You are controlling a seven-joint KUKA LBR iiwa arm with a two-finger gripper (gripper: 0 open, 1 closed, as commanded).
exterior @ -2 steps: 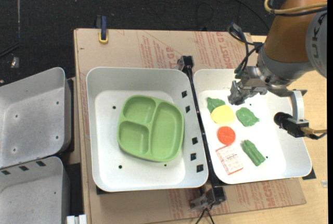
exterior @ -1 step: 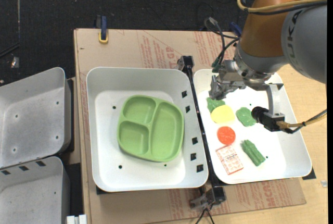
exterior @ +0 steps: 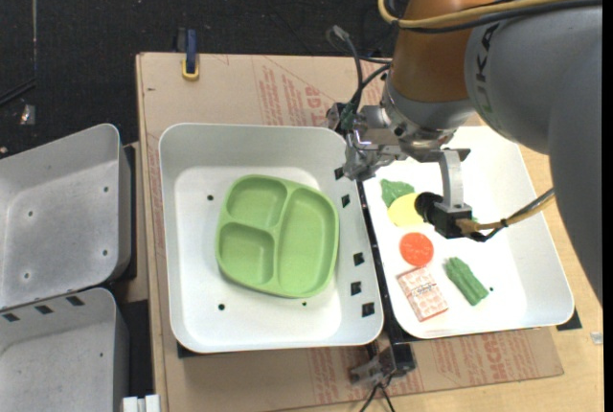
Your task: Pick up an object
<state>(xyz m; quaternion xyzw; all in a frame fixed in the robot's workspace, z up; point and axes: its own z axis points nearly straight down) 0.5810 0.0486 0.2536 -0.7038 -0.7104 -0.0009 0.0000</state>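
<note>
Camera view: a green leafy piece (exterior: 393, 191) lies at the upper left of the right-hand bin (exterior: 512, 262). It touches a yellow piece (exterior: 406, 208) and sits just below and right of the gripper (exterior: 367, 149). Whether the gripper is open or closed cannot be told. An orange disc (exterior: 416, 249), a red-and-white packet (exterior: 422, 293) and a green ribbed piece (exterior: 466, 281) lie lower in the same bin. A green divided plate (exterior: 279, 235) sits in the left-hand bin (exterior: 192, 180).

Printed in red across the brown cardboard sheet (exterior: 287, 80): upside-down lettering, too faint to make out whole. On the grey arm (exterior: 536, 65), part of a dark logo, cut off by the curve. On the small packet (exterior: 422, 293), red print, illegible.
</note>
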